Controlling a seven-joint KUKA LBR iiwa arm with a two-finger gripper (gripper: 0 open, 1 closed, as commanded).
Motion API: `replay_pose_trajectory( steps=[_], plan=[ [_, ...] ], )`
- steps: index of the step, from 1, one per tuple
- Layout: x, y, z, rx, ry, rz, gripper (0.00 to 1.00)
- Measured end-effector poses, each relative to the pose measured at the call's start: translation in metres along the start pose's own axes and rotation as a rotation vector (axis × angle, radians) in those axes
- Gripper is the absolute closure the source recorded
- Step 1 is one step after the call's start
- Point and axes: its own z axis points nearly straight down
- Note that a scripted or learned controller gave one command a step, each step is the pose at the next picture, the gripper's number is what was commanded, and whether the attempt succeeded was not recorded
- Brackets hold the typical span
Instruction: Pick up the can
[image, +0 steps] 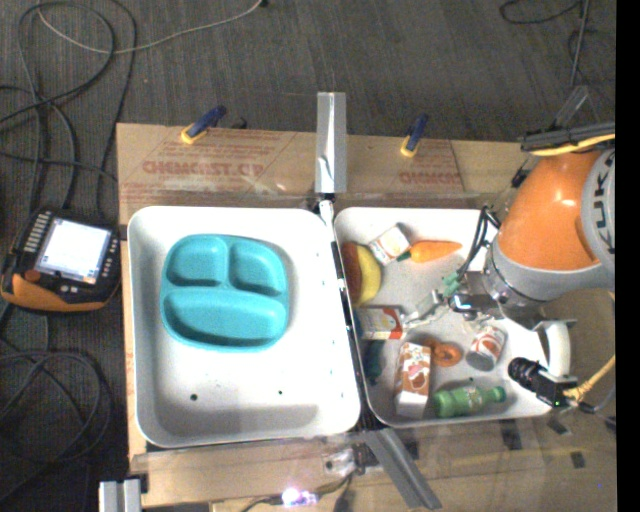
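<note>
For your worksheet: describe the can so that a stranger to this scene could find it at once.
Start at the right-hand white bin, the one crowded with toy food. Go to its right side, just under the claw. The can is a small tilted cylinder with a red and white label, above the green bottle.

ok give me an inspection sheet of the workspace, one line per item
Surface: two white bins, left bin and right bin, side by side on a bench.
Job's things: can lying in the right bin, below the gripper.
Clutter: blue tray in the left bin; carrot, banana, carton and green bottle in the right bin.
Grippers: gripper over the right bin, fingers unclear.
Cables: black cables on the floor.
Surroundings: handheld screen left of the bins; two clamps.
</note>
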Motion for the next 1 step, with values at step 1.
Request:
replay_pose_trajectory(
  steps=[1],
  plan=[
    [-0.1058,0.0037,0.0349,-0.004,0.0,-0.406,0.0]
  ],
)
